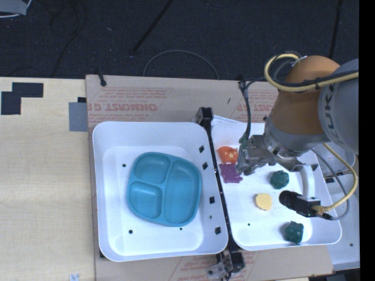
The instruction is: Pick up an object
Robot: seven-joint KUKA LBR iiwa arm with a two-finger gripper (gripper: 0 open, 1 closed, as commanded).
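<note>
Robotics lab, white bins on cardboard-topped bench, loose cables, dark carpet

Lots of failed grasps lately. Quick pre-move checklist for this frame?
1. Gripper position: over the right bin's left part, beside the purple object and orange object. Ok.
2. Object in grasp: nothing seen between the fingers. Cannot tell.
3. Target separation: purple and orange objects lie close together, risk of a double contact. Not ok.
4. Easier targets: yellow piece and two dark green objects lie apart from each other. Ok.
5. Left bin: blue divided plate lies flat, away from the arm. Ok.
</note>
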